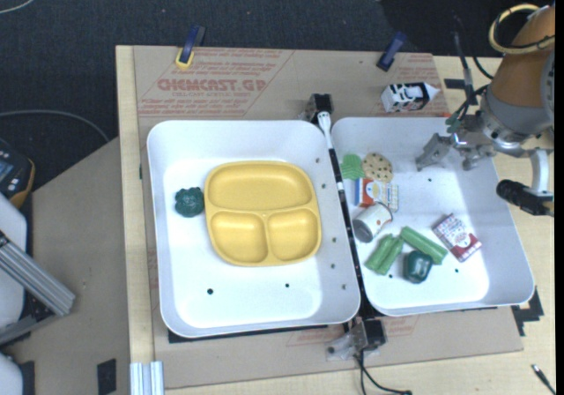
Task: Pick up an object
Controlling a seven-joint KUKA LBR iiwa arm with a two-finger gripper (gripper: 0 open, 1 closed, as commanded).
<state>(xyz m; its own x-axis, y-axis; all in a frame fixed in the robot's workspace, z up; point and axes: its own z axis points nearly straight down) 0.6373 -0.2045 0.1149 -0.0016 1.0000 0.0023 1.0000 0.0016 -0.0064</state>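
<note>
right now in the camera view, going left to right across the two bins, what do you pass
dark green toy → yellow divided plate → small can → green block → red and white packet → gripper, over the right bin's far right part

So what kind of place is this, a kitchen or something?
More likely a robotics lab bench: a robot arm reaches over two white bins, one holding a yellow plate, with cables and clamps around.

Slanted overhead view of both bins [167, 208]
</note>
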